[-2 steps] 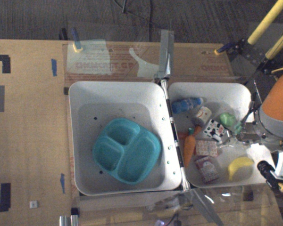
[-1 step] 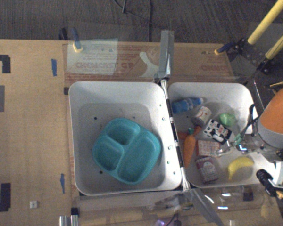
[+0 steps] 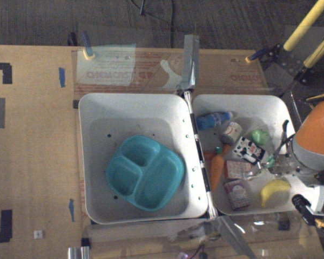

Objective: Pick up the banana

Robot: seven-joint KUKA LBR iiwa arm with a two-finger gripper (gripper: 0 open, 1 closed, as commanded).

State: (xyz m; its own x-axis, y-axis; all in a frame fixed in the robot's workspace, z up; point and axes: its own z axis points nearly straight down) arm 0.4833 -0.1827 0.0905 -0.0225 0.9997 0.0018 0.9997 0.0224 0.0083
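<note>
Looking down at your right-hand white bin: the curved yellow banana lies flat near the front right corner, on bare bin floor. The gripper sits just above and behind it, at the end of the grey arm with the orange band. You can't tell from here how the tool stands; it's blurred metal, and nothing visibly sits in it.

Clutter around the banana, on your side:
- small pink-maroon box just to its left, apart from it
- pale pink flat packet behind that box
- orange carrot-shaped toy along the bin's left wall
- black-and-white patterned box near the gripper
- green round lump behind that
- small beige cylinder and blue bottle towards the back

The left white bin holds a teal divided plastic tray, well apart from all of it.
</note>
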